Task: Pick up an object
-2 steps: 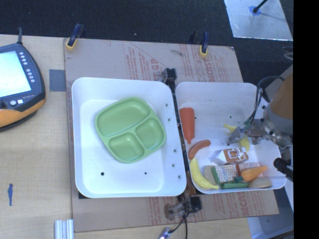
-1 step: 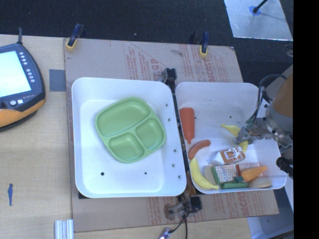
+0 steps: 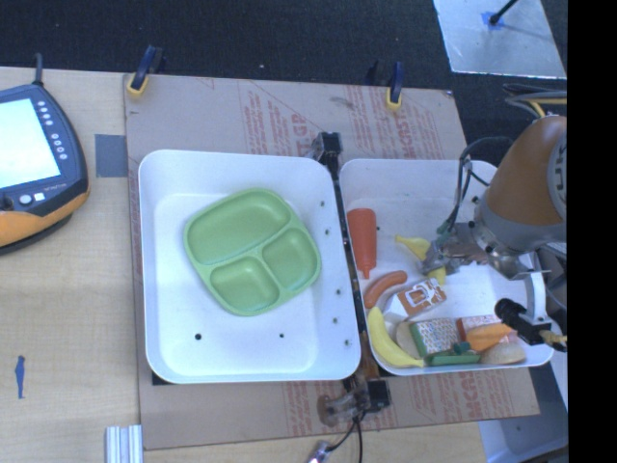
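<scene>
The right bin [image 3: 386, 177] holds several toy foods: an orange carrot [image 3: 362, 240], a red-brown sausage [image 3: 384, 286], a small yellow piece [image 3: 415, 247], a banana [image 3: 385, 341], a small brown-and-white packet [image 3: 422, 297], a green-edged box [image 3: 439, 340] and an orange block [image 3: 487, 335]. My gripper [image 3: 442, 258] reaches in from the right and hangs low over the middle of this bin, just right of the yellow piece and above the packet. The arm's grey wrist hides the fingertips.
The left bin [image 3: 159, 258] holds a green divided plate [image 3: 253, 250]. A teach pendant [image 3: 34, 167] lies on the bench at far left. Clamps [image 3: 394, 83] hold the cardboard's back edge. A black bracket [image 3: 329, 148] sits between the bins.
</scene>
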You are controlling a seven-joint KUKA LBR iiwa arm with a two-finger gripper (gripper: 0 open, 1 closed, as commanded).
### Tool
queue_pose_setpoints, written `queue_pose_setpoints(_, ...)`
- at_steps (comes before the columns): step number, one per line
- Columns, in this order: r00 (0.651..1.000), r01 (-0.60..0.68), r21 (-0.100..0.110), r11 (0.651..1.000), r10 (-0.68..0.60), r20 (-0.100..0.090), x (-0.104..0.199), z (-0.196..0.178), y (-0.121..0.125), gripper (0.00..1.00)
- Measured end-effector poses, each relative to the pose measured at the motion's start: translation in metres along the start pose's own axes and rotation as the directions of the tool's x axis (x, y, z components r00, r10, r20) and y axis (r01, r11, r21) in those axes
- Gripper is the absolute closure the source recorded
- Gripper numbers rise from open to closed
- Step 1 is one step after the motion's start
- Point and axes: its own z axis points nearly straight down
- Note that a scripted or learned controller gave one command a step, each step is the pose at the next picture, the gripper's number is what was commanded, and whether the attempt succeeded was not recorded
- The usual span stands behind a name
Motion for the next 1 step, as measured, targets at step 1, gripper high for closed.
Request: queue_pose_setpoints(1,1.000,-0.003,-0.002,1.000,0.003,0.003,0.0196,-0.0134,-0.0425,1.00)
